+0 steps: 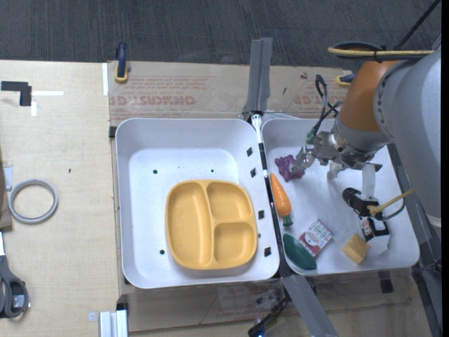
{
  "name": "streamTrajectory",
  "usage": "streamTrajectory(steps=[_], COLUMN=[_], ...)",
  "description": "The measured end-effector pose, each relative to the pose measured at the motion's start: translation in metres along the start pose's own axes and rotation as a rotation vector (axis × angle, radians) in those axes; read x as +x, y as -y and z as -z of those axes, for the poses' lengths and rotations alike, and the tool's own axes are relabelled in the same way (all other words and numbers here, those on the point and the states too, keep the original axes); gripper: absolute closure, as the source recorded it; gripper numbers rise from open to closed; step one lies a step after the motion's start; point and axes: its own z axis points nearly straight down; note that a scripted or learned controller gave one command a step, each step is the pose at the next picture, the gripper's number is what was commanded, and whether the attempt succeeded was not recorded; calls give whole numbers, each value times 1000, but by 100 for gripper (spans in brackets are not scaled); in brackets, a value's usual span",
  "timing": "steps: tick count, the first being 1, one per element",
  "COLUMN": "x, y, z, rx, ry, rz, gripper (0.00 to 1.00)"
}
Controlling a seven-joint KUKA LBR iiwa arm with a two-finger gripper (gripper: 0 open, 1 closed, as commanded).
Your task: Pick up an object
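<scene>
Bottom left edge of frame, on the tabletop (63, 258): scissors (12, 293), partly cut off by the frame.

Lower right, inside right bin (400, 258): dark green piece (300, 257) at the near left corner. Small red, white and green packet (317, 234) just above it, close or touching. Tan block (356, 248) to the right, apart from the packet.

Centre of frame, left bin (133, 209): yellow divided plate (210, 223), three compartments, flat on the bin floor.

Left of frame, level with the plate: grey tape ring (31, 201) flat on the tabletop.

Back in right bin, hard against its left wall: orange carrot (280, 196), lengthwise along the wall.

Above the carrot, upper left part of right bin: purple piece (286, 167), down on the bin floor, apart from the carrot's tip.

Tool (304, 160) just right of the purple piece, at its edge; contact or not, cannot tell. Released or clenched: cannot tell.

Grey arm (414, 118) with orange band (361, 100), in from upper right of frame.

Top of frame, left of centre: blue-handled clamp (121, 62) at the tabletop's far edge. Far upper left: small black bracket (17, 90).
</scene>
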Motion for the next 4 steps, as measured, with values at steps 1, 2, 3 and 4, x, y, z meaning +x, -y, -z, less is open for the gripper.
streamTrajectory(steps=[1,2,3,4], x=[16,-20,-30,-93], y=[-45,-50,-29,-45], z=[0,0,2,0], rx=[-1,3,2,1], ry=[0,2,1,-1], rz=[-4,-604,-1110,-1215], gripper=[0,0,0,0])
